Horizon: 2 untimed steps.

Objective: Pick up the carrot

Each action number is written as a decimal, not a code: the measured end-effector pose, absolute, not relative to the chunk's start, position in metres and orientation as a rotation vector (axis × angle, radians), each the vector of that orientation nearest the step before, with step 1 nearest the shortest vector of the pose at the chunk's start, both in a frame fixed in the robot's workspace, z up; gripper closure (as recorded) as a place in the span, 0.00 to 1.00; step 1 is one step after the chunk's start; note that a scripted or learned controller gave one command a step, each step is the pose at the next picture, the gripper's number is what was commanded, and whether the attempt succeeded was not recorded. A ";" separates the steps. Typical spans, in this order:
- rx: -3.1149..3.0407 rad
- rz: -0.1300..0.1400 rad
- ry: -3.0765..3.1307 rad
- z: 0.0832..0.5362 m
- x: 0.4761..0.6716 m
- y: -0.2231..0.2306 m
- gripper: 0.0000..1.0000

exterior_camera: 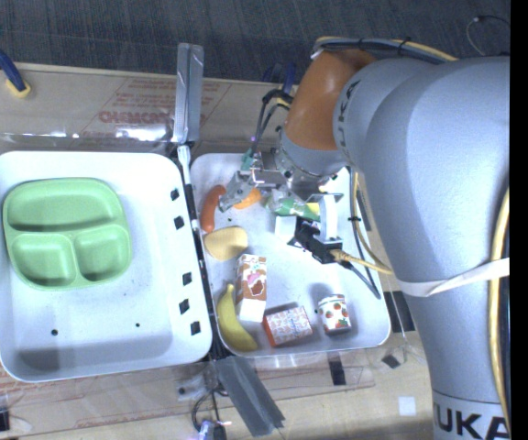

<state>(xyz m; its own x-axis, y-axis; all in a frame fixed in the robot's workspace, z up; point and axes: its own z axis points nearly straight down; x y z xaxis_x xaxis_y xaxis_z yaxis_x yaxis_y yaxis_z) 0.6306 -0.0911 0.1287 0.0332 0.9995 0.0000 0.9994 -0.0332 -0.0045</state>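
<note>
Carrot under the claw in the right bin

The orange carrot (211, 207) lies near the right white bin's (367, 333) upper left wall, the metal claw (242, 189) just beside an orange piece; its grip cannot be told. A yellow banana (231, 321) lies lower down.

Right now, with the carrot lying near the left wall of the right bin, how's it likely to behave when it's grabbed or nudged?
The carrot looks like a smooth, rounded plastic toy, so it is probably stiff and light, and may slip from a loose pinch. Its tapered, rounded form suggests it could roll or pivot if nudged. It lies near the bin wall, beside the end effector, so a push would probably press it against that wall.
</note>
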 end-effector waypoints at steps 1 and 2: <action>-2.276 0.005 -2.158 0.094 0.657 -0.105 0.00; -2.265 0.013 -2.158 0.102 0.655 -0.103 1.00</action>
<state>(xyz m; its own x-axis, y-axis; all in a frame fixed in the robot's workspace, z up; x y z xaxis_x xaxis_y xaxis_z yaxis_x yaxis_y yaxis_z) 0.6552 -0.1031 0.1023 0.0485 0.9988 0.0027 0.9987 -0.0485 -0.0151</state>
